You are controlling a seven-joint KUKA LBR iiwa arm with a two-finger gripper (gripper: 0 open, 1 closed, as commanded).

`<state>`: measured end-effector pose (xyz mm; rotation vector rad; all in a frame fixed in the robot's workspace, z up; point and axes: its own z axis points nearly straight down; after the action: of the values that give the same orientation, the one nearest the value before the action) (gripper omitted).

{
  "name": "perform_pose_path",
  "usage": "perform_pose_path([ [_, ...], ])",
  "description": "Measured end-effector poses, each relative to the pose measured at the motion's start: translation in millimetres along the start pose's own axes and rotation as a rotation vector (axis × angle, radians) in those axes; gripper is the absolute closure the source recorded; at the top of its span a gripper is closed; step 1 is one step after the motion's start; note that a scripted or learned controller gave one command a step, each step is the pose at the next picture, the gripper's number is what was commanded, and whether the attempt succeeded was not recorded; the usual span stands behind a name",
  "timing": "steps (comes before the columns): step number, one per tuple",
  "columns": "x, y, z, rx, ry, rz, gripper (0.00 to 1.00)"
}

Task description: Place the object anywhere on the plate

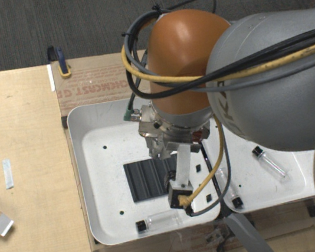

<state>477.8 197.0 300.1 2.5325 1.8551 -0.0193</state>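
Hardly begun: hanging over black ribbed pad (145,179) in white bin (101,180) (open or shut? cannot tell); lifting, placing left.

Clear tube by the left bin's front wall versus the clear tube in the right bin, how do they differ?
The front-wall tube lies level across the view, close along the wall of the left bin; the right-bin tube lies slanted on open floor. The front-wall tube's cap is at its left end; the right-bin tube's cap is at its upper-left end. Both are clear with one black cap.
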Motion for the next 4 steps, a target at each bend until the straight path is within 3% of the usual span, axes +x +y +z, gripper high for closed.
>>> perform_pose_path([
  [1,-0.9,0.4,-7.0,0.003,-0.006,-0.001,1.00],
  [2,-13.2,27.5,-1.9,-0.002,0.006,-0.030,1.00],
  [3,-43.6,13.4,-16.9,-0.003,0.007,-0.072,1.00],
  [4,-50.0,15.9,19.7,-0.003,0.007,-0.165,1.00],
])
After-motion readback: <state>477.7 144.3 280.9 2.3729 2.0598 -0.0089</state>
